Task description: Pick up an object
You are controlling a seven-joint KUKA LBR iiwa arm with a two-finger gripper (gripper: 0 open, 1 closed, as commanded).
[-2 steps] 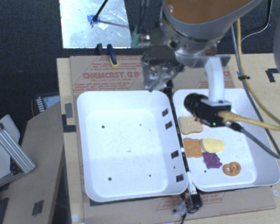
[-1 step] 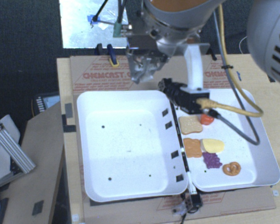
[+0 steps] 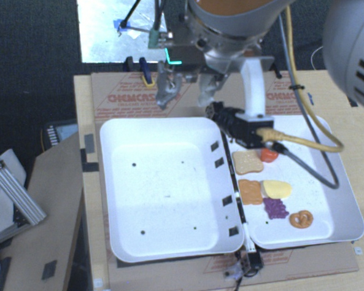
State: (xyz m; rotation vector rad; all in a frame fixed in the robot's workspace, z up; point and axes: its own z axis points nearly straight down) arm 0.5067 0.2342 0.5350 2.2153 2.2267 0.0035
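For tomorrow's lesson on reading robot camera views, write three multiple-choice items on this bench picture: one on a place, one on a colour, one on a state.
1. Where do the toy food pieces lie?
A. In the left bin
B. In the right bin
C. On the cardboard in front of the bins

2. What colour is the small bunch of grapes?
A. Purple
B. Green
C. Blue

3. How does the gripper stand?
A. Clamped on the pretzel
B. Resting on the left bin's floor
C. Above the bins' far edge, holding nothing

Answers:
1 B: the bread slice, the pretzel and the rest lie in the right bin.
2 A: the grapes are purple.
3 C: the gripper hangs over the cardboard behind the left bin, and its fingers have nothing between them.
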